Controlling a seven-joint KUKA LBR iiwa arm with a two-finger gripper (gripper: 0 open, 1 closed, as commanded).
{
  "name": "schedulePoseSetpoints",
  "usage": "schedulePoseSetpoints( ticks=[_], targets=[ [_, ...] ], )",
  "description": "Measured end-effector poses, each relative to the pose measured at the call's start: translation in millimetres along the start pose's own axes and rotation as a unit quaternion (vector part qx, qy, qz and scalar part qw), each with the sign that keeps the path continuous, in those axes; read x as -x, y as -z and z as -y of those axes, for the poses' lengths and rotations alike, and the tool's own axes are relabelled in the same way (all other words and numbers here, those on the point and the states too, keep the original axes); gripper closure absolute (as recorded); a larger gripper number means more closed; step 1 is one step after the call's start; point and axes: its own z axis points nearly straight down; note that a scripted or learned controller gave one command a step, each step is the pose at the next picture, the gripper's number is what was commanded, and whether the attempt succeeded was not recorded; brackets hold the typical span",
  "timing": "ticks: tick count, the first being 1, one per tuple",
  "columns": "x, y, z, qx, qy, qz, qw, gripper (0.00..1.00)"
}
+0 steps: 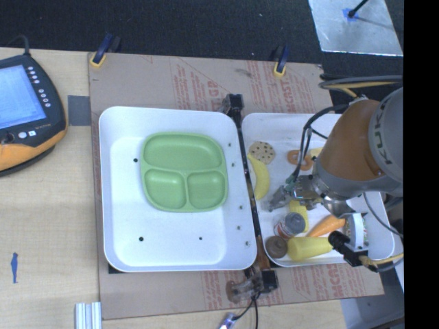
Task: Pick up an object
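The left bin holds a green divided plate, and faint red print on the cardboard under the bins cannot be read. In the right bin a banana, cookie, carrot and yellow piece all lie unlifted. The gripper hangs low among them; whether its jaws are parted cannot be told, so the pick looks unfinished.

The right bin is crowded: banana, cookie, carrot lie close together. Around the green plate, the left bin has open floor.
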Motion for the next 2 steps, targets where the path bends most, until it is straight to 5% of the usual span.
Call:
schedulePoseSetpoints(
  ticks=[1,2],
  targets=[
    [2,11,0,-0.001,0.002,0.001,1.0,1.0],
    [-54,101,-37,0.002,-0.001,0.0,1.0,1.0]
  ],
)
